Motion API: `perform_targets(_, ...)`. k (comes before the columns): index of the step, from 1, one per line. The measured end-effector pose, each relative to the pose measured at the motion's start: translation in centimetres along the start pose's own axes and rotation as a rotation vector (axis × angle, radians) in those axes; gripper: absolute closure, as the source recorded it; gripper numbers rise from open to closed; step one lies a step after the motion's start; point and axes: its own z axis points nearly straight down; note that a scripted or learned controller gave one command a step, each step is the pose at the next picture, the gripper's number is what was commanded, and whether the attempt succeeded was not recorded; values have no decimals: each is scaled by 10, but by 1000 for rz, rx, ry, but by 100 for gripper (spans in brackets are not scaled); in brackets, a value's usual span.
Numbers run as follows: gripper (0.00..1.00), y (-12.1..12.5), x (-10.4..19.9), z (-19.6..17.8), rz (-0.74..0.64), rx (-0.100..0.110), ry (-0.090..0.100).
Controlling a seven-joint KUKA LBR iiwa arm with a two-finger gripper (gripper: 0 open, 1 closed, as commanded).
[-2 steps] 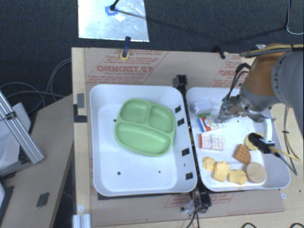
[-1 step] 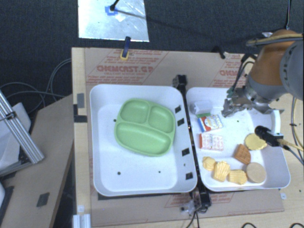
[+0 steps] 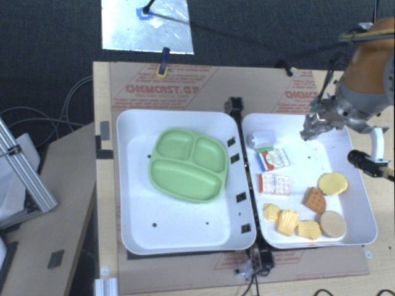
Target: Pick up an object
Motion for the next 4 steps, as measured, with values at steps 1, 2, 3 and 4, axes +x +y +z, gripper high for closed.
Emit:
perform_targets(1,100,1,0,-13,-1,4,1)
perform_targets(2,100,-20,59,-8,-6,8,4)
perform_targets(3,100,-42,104,-3,-6,9,4)
perform_targets(4,100,-51,158,-1,-7,9,4)
